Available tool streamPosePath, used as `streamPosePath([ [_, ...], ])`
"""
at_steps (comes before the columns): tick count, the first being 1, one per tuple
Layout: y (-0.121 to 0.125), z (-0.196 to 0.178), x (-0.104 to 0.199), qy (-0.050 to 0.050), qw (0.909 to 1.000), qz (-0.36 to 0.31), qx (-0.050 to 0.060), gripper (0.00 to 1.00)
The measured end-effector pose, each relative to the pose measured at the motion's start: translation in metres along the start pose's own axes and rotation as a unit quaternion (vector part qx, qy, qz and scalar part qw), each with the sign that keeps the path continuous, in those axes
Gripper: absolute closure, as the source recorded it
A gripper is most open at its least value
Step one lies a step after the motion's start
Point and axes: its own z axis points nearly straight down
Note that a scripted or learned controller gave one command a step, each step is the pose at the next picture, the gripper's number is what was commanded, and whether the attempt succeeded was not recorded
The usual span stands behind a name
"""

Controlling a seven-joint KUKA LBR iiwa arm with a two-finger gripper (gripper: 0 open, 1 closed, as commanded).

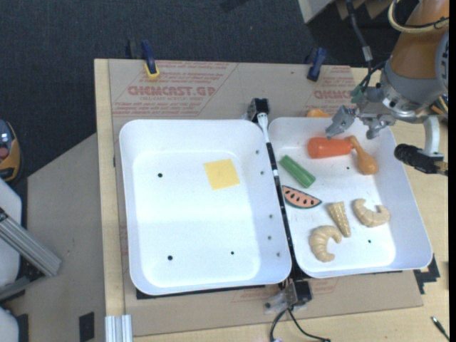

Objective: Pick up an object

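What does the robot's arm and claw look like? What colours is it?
The arm is rounded, with an orange-brown band above a shiny grey metal wrist. The claw has two short grey metal prongs sticking out. Dark cables run along the arm near the top, and a black part sticks out beside the wrist.

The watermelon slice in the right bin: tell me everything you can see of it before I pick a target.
The watermelon slice is a small toy wedge, red face with dark seed dots and a green rind along its curved lower edge, plastic by its look. It lies flat on the floor of the right bin, near that bin's left wall, just below the green cylinder and left of the cone-shaped piece. Nothing appears to touch it, and the gripper hangs well away, over the bin's top.
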Motion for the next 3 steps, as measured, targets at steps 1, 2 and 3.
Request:
streamPosePath([
  [1,0.004,-0.299,-0.037,-0.004,0.9999,0.000,-0.011,0.00],
  [2,0.004,-0.088,0.030,0.003,1.0000,-0.002,0.008,0.00],
  [3,0.006,-0.110,0.026,-0.001,1.0000,-0.001,-0.002,1.00],
])
